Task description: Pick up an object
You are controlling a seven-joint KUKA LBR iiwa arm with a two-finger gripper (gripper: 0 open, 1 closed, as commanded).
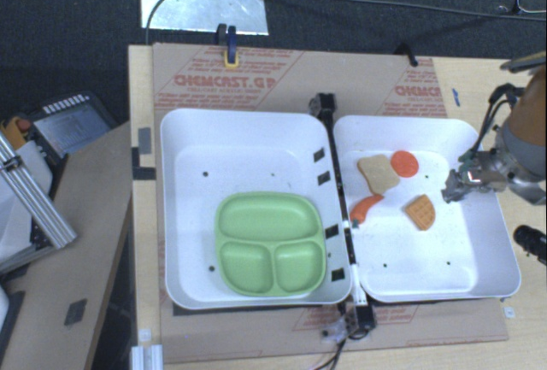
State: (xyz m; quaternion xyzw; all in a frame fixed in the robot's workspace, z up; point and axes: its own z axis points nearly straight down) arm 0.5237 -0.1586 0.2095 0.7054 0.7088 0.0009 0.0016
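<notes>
Waffle piece (420, 212), tan and square-ish, lies in right bin (491, 274), near its middle. Beside it: red-orange sausage shape (367, 208) to its left, beige toast slice (378, 173) and orange-red round slice (404, 163) above. Gripper (453, 187) sits over the right bin's right side, just right of the waffle piece; jaw state can't be told, nothing visibly held. Left bin (184, 155) holds green divided plate (269, 242).

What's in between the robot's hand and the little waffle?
Nothing: in the camera view, only bare white floor of the right bin separates the gripper from the waffle.
</notes>
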